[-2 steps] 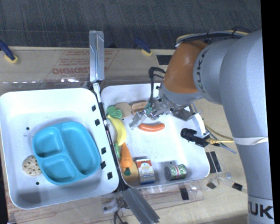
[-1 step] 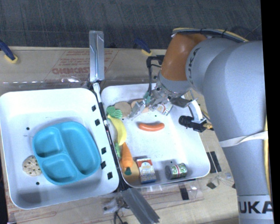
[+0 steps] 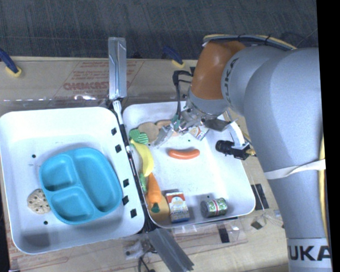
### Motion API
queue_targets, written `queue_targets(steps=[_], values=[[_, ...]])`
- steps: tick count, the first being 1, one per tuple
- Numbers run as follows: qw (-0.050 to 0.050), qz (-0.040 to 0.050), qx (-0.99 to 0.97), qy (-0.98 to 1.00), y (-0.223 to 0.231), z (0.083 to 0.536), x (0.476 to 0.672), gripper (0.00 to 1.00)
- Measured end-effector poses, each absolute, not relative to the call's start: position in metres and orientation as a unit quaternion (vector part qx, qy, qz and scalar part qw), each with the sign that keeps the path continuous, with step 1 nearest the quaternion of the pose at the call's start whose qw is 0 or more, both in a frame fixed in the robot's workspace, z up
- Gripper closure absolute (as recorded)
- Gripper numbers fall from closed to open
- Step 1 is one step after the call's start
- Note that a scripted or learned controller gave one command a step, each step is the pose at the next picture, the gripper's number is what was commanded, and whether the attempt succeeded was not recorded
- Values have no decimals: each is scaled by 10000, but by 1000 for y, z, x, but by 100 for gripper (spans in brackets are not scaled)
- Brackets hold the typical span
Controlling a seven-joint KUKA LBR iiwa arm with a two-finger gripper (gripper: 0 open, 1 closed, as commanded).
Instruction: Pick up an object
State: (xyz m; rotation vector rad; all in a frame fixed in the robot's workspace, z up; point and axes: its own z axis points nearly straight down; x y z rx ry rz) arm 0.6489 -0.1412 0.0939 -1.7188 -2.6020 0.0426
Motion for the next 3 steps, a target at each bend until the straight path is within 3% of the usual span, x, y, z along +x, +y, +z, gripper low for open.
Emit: queue_targets(steps=[1,3], values=[[132,83,-5822,-8129,-146,93,651,0],[111,135,-5507,-8345,-141,94,649,0]])
